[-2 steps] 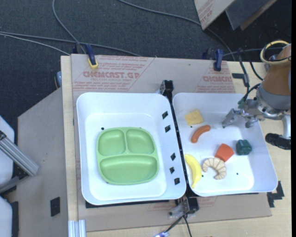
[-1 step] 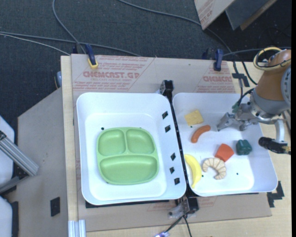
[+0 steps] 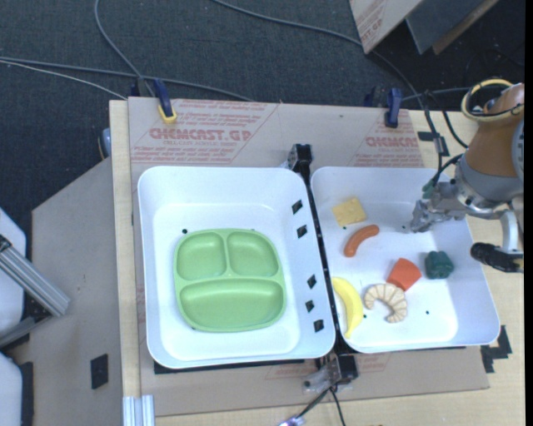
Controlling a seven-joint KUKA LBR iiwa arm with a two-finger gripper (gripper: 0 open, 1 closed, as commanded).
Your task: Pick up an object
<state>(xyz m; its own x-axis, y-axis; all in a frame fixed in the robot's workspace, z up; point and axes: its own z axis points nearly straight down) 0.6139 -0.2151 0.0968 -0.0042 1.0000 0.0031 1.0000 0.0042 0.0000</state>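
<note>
While the right bin (image 3: 466, 329) on the desk (image 3: 208, 129) held the loose pieces for picking, the jaws (image 3: 420, 218) hung above its far side, their state impossible to tell, with the sausage (image 3: 361, 240) lying ungrasped near its middle.

Dark grey carpet floor (image 3: 250, 50), 2 thin cables (image 3: 108, 37) trailing across it. Bench is a tan board (image 3: 125, 250) with red print along its far edge. 2 blue clamps (image 3: 164, 100) grip that far edge. Cardboard box (image 3: 383, 21) at top. Aluminium rail (image 3: 29, 279) at left. Even, flat light.
</note>
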